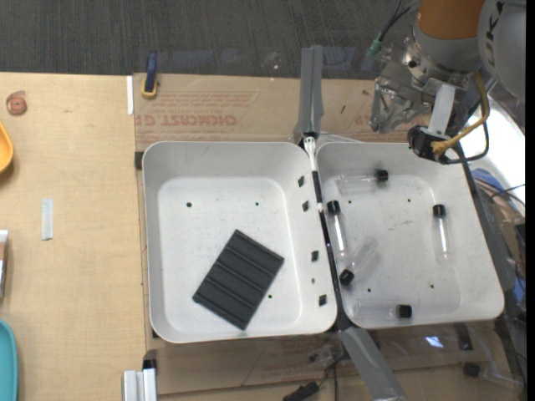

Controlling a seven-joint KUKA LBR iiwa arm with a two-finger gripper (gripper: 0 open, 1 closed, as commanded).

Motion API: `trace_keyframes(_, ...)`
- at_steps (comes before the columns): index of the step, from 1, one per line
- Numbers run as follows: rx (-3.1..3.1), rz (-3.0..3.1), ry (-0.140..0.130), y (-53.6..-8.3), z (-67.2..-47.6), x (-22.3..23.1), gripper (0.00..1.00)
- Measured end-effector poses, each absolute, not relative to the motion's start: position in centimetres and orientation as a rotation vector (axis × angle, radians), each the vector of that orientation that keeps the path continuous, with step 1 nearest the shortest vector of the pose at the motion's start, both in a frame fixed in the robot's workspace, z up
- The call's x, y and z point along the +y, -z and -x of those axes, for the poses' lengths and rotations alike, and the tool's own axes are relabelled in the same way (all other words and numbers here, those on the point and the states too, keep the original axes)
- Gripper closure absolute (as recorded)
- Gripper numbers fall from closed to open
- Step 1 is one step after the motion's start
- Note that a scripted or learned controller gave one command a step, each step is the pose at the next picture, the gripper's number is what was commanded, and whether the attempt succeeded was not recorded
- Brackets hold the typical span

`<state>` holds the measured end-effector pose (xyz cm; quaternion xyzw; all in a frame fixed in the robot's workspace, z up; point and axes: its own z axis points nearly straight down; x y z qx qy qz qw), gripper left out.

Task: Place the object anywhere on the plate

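Camera view, looking down at a slant.

Arm: grey with an orange band above the wrist, entering from the upper right, held above the far edge of the right bin.

End effector: pointing down over the cardboard just behind the right bin's far rim; how far it is open cannot be told, and nothing shows between its tips. A black-and-yellow cable loops beside it.

Left bin: white, shallow. Holds the black ribbed plate, lying flat and turned diagonally, toward the near middle. Bare white floor all round it.

Right bin: white, touching the left bin along a central divider. Holds several clear tubes with black caps: one near the far wall, one along the left wall, one toward the right, one left of centre, one at the near wall. Middle floor open.

Desk: pale wood to the left, cardboard under the bins.
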<state>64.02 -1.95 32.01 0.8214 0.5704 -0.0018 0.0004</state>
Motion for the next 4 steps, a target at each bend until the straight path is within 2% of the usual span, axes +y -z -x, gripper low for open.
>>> trace_keyframes(1, 1.423, -2.800, 0.005, -39.7, -65.9, 5.9, 1.00)
trace_keyframes(2, 1.854, -2.535, 0.006, -44.0, -65.9, 12.4, 1.00)
trace_keyframes(3, 2.562, -1.820, 0.005, -43.4, -65.9, 16.8, 1.00)
trace_keyframes(4, 3.029, -0.828, 0.001, -44.1, -66.0, 18.4, 1.00)
